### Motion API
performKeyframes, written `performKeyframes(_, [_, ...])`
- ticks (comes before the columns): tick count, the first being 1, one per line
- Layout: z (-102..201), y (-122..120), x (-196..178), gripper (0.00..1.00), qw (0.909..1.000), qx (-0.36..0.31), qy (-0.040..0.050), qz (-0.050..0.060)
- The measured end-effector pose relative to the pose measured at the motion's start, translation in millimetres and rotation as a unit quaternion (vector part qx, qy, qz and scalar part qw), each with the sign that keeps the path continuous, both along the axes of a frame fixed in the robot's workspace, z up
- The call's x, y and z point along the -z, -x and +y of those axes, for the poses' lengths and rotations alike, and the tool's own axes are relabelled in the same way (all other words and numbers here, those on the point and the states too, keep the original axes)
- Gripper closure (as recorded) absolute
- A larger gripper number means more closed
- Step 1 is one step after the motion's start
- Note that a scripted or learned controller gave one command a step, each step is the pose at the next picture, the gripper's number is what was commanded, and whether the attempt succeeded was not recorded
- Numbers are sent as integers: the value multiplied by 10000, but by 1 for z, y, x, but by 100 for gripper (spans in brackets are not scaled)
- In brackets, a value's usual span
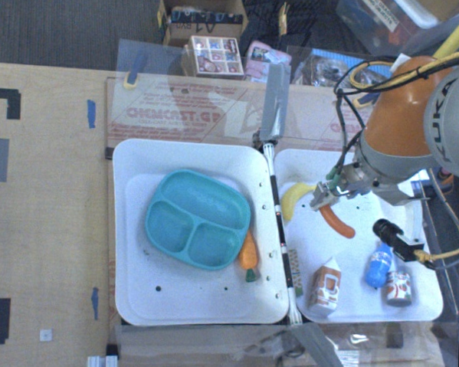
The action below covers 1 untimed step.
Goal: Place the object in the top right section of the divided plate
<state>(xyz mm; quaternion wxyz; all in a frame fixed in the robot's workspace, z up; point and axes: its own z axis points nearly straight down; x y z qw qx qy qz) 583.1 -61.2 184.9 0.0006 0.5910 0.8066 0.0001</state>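
Observation:
A teal divided plate [197, 219] lies in the left bin [132, 289], with nothing in its three sections. Against its right rim sits an orange carrot [248, 253] with a green stub. My gripper [323, 197] hangs low over the right bin [430, 304], near that bin's upper left. It is between a yellow banana [293, 200] on its left and the upper end of an orange-red sausage [339, 222] just below and to its right. Nothing shows as lifted off the bin floor.
Along the right bin's front stand a small brown-and-white carton [325, 287], a blue bottle [378, 267] and a red-and-white can [398, 287]. The ridge between the bins [277, 235] runs just left of the banana. Boxes and clutter lie beyond the far edge.

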Motion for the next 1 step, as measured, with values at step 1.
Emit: performKeyframes(1, [98, -33, 0, 100, 9999, -132, 1, -11])
